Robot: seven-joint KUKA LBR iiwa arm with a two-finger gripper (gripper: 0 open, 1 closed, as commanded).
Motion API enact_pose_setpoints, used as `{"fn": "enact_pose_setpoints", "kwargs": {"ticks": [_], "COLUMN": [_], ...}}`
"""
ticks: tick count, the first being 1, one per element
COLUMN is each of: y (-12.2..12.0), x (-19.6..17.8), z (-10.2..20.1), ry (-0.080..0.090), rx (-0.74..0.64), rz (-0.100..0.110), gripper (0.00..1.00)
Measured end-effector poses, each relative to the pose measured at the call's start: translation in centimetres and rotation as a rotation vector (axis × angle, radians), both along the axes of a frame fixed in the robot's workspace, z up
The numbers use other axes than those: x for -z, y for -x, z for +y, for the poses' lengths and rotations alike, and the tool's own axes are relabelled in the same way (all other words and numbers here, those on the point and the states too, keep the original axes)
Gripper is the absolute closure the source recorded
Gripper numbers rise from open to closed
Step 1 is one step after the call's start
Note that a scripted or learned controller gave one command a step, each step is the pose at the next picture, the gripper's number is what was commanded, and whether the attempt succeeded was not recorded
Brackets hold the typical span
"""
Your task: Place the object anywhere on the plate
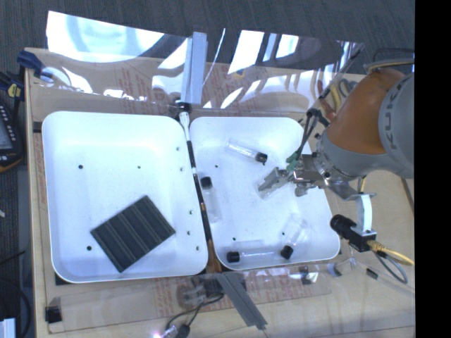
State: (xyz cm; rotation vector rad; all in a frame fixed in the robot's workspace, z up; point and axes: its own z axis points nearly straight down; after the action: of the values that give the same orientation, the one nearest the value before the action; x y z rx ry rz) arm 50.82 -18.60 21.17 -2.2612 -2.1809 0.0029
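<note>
on my feed the left bin (63,189) holds a dark ribbed plate (133,232), lying flat and turned at an angle near the front of it. a thin rail (196,182) runs between the two bins. in the right bin (211,143) i count clear tubes with black caps: one small one (208,196) just beside the rail, one (246,151) near the back, one (255,249) lying along the front wall, and another (296,229) close to the front right corner. the gripper (271,182) sits low over the right bin's middle, well apart from the plate; i cannot tell how it stands. the grey and orange arm (366,122) fills the right side. the worktop (106,83) is pale wood with glare along its back, cables (384,255) trailing at right.
</note>
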Motion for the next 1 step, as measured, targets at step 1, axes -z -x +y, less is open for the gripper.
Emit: {"fn": "enact_pose_setpoints", "kwargs": {"ticks": [1], "y": [-5.40], "x": [5.92], "z": [5.71], "ry": [-0.003], "rx": [-0.121], "rz": [0.004], "gripper": [1.00]}}
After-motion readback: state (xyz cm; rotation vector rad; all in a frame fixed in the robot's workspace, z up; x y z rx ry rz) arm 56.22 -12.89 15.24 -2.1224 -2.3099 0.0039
